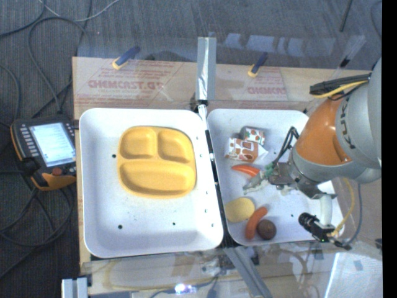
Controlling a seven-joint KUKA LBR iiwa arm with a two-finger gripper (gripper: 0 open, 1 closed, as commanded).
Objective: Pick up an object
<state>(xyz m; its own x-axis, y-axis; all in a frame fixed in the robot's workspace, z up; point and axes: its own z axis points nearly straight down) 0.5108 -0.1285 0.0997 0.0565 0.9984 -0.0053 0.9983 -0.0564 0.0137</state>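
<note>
We see the gripper [265, 177] low in the right bin [291, 225], center-right of frame, its tips beside the orange carrot-like piece [244, 170]. How wide it stands, we cannot tell. We judge a straight descent onto that 1 piece is best, clear of the patterned box [246, 143].

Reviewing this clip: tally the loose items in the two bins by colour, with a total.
Yellow: 2, the divided tray in the left bin and a round piece in the right bin
Orange-red: 2, a carrot-like piece and a sausage shape
Brown: 1, a ball
Patterned brown and white: 2, small boxes
Total: 7
</note>
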